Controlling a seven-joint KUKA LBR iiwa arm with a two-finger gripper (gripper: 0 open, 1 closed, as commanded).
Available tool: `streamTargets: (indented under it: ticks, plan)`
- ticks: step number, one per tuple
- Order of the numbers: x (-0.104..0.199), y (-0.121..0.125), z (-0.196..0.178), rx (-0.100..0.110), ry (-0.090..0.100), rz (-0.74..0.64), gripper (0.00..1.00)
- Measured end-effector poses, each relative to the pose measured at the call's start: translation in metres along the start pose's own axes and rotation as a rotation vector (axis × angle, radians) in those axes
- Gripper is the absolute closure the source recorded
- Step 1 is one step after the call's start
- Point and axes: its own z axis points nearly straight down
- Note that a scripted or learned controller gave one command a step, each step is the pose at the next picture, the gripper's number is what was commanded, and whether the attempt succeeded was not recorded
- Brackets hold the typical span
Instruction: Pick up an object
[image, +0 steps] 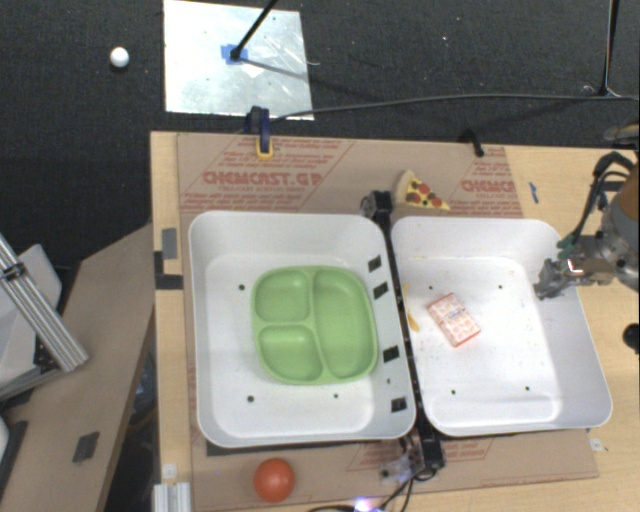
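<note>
L bin (215, 300): green divided plate (314, 324) at centre. Orange ball (274, 479) on bench below it, outside bin. R bin (570, 400): small pink-patterned box (454, 319) lying flat, left of centre. Gripper (552, 283) over R bin's right rim, well apart from box; finger state can't be told.

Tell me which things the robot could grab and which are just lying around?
For the job:
- pincer, at the right bin's edge
- small pink box in that bin
- green divided plate in the left bin

Just lying about:
- toy pizza slice behind the bins
- orange ball in front
- white ball far back
</note>
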Motion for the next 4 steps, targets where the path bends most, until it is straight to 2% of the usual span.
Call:
streamTargets:
  ticks: [1,2,4]
  plan:
    - [0.063,0.009,-0.002,0.003,0.004,-0.006,1.00]
    - [0.120,0.016,0.012,0.004,0.004,-0.005,1.00]
    - [0.239,0.036,0.003,0.003,0.005,-0.006,1.00]
